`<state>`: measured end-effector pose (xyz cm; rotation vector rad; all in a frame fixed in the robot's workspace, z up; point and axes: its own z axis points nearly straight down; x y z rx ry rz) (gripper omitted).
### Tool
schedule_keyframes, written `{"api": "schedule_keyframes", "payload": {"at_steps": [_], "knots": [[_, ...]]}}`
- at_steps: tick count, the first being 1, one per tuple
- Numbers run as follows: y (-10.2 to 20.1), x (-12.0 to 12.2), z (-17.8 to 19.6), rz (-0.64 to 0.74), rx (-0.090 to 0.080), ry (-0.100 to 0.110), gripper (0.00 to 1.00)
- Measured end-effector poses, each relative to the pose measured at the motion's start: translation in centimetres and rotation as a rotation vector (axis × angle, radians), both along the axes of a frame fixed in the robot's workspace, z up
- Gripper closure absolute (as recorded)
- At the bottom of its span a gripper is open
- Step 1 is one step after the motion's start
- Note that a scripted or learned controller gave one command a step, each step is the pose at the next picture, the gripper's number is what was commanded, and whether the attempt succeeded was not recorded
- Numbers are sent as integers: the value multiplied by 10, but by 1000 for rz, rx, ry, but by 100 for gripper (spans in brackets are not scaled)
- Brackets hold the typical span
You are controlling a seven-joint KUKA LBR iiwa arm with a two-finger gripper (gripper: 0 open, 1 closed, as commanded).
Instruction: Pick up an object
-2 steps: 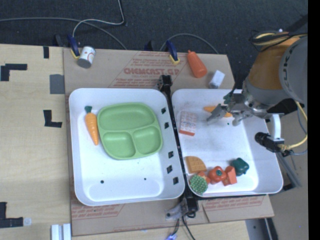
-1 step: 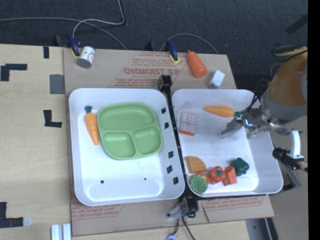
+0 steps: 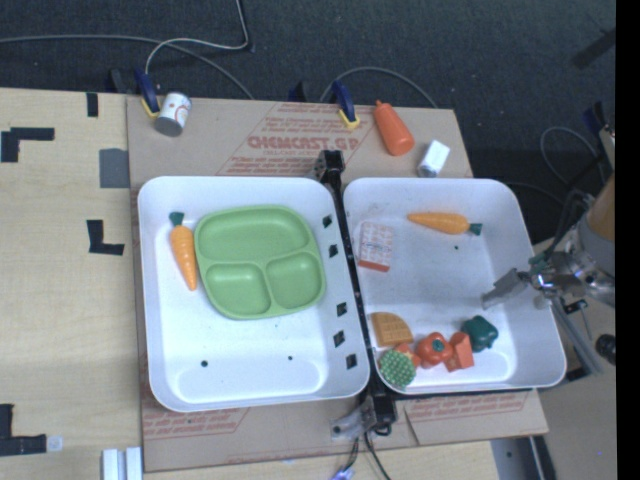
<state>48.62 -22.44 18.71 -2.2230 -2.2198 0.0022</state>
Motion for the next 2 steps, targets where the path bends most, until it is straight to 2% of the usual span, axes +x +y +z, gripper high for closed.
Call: {"api": "schedule_keyframes", "payload": {"at_steps": [1,2], "knots": [[19,-3,-55,2,2,1,0],[17,-2,-101,2,1,-2,0]]}}
